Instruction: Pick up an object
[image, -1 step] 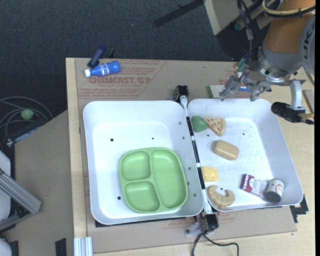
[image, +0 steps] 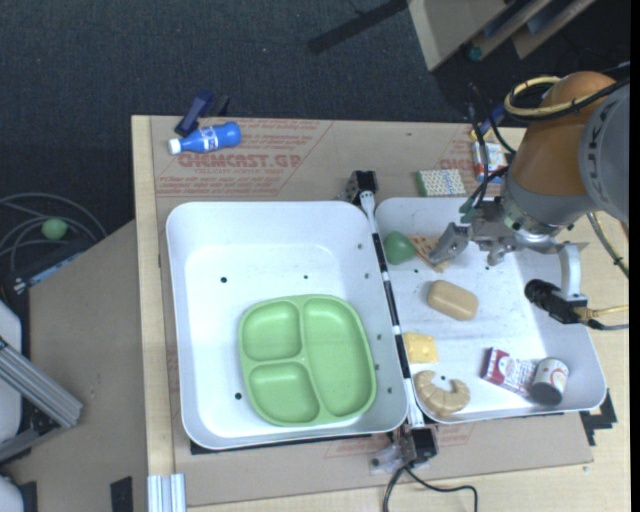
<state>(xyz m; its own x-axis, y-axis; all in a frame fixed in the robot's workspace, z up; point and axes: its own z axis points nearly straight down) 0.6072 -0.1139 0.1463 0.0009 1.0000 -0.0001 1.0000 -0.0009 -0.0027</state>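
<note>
Camera view. Two white bins sit side by side on the counter (image: 260, 160). The left bin (image: 200, 250) holds a green divided plate (image: 305, 358) in its lower middle. The right bin (image: 520, 330) holds the loose objects: a green piece (image: 398, 246) at its upper left corner, a tan bread-like block (image: 451, 299) near its centre, a yellow wedge (image: 420, 348) against its left wall, a curved pastry (image: 443, 393) at the lower left, and a small red-and-white packet (image: 508, 370) just beside a small can (image: 549, 380) at the lower right.

The arm (image: 555, 150) enters from the upper right of the frame. Its gripper (image: 452, 243) hangs over the upper part of the right bin, just right of the green piece and above the tan block. A small orange-brown scrap (image: 428, 250) lies at the tip, but whether it is touched or gripped is not clear. How far the gripper is spread cannot be told at this angle, and nothing can be confirmed as held.

Assessment: no object appears lifted; all listed items rest on the bin floor. The approach looks partly made, with the gripper nearest the green piece and the scrap. The grasp and the lift remain to be done.

Outside the bins, a blue-and-white bottle (image: 205, 137) lies at the upper left of the counter.
</note>
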